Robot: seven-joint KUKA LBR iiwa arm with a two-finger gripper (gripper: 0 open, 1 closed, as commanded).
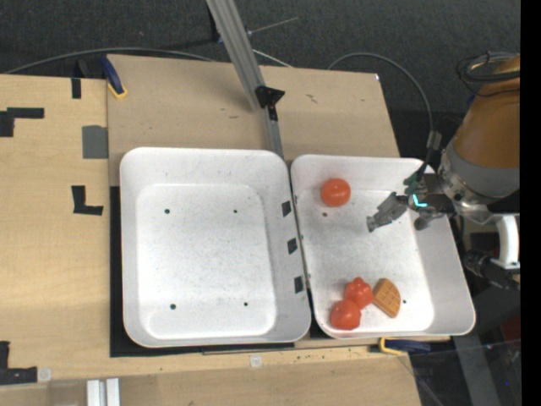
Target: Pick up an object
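In the right bin [439, 265] an orange-red ball [336, 192] lies near the far left corner. Two red pieces [351, 303] sit together at the near edge, with a tan waffle-like biscuit [387, 298] just right of them. My gripper [385, 213] hangs over the bin's far right part, pointing left, about a ball's width to the right of the orange-red ball and slightly nearer. Nothing shows between its dark fingers.
The left bin [207, 244] adjoins the right one. A slanted metal bar [241, 45] reaches down to the bins' far edge. The arm's orange and grey body [490, 138] fills the right side above the bin's right rim.
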